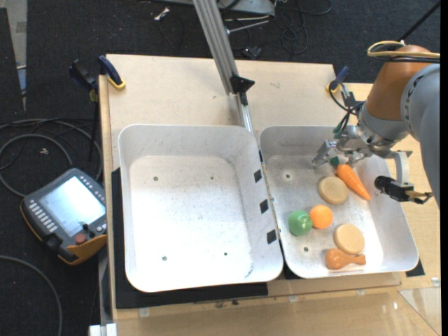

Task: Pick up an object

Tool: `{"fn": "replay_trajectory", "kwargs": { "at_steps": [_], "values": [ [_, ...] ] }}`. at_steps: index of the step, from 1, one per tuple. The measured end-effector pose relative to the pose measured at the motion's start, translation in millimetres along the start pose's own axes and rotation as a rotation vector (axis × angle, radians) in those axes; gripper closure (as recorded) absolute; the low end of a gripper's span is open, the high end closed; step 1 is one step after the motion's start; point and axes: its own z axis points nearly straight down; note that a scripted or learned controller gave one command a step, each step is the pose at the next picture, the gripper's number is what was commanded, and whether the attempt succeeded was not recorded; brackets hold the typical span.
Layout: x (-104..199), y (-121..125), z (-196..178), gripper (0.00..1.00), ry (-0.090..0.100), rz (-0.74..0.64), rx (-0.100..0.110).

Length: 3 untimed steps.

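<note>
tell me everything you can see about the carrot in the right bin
The carrot is a smooth, bright orange tapered piece, plastic-looking, with no green top that I can make out. It lies flat on the floor of the right bin, slanting from its upper-left end down to the right. Its upper end sits right under the tool. The beige disc lies just left of it, close or touching.

Both bins look like thin moulded plastic — the left bin and right bin are white, matt and finely speckled with dark scuffs. The counter beneath is pale, flat board with a dull, wood-like finish. The carrot, green ball and orange ball have smooth, faintly glossy skins like toy plastic — the tan discs look matt. The slanted post is brushed metal.
</note>
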Motion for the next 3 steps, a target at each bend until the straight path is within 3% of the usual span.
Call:
{"fn": "replay_trajectory", "kwargs": {
  "at_steps": [1, 3],
  "values": [
    [0.0, 1.5, -12.6, 1.0, -0.002, -0.001, -0.006],
    [9.6, 4.5, -111.1, 1.0, -0.002, -0.001, -0.01]
  ]
}}
